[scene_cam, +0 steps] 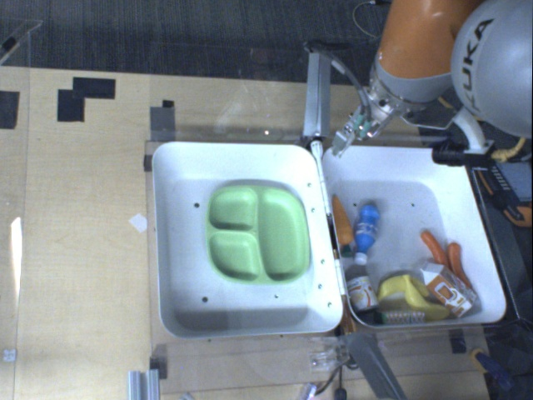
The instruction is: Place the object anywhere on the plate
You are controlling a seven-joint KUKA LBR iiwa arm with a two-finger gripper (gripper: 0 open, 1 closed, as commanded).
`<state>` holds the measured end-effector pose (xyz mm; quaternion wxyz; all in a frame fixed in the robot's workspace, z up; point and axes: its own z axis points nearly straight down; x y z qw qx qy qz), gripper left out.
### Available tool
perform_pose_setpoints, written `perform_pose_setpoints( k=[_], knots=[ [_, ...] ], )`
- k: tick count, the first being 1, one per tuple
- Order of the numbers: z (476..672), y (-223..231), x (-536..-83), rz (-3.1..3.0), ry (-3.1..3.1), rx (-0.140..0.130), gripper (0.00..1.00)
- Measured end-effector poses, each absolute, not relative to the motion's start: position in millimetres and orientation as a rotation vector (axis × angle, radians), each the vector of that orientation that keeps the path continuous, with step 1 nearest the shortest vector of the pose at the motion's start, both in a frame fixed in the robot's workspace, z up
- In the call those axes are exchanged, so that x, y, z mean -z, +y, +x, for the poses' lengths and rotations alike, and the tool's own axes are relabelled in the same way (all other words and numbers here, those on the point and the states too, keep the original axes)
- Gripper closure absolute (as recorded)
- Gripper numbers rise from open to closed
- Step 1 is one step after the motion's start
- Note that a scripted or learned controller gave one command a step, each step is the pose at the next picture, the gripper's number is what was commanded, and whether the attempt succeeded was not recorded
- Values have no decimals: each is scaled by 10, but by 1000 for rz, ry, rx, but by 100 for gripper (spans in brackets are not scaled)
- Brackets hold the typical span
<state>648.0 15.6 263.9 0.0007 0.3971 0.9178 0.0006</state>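
A light green plate with three compartments lies in the middle of the left white bin, and nothing rests on it. The right bin holds the loose objects: a blue bottle, an orange stick along the left wall, a small can, a yellow item, a small carton and two orange pieces. My gripper hangs over the far left corner of the right bin, near the divider, above and apart from the objects. I see nothing in it.
A metal post stands just behind the divider, close to the gripper. The grey and orange arm covers the top right. Dark cables and fittings run along the right bin's outer side.
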Motion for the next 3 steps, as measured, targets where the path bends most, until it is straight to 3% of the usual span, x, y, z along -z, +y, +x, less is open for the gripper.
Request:
perform_pose_setpoints(
  k=[1, 2, 3],
  knots=[
    [6652, -736, -2127, 977, 2983, -1, 100],
    [6433, -842, -1993, 524, 3095, -3, 100],
    [6580, -359, -2958, 379, 3112, -3, 100]
  ],
)
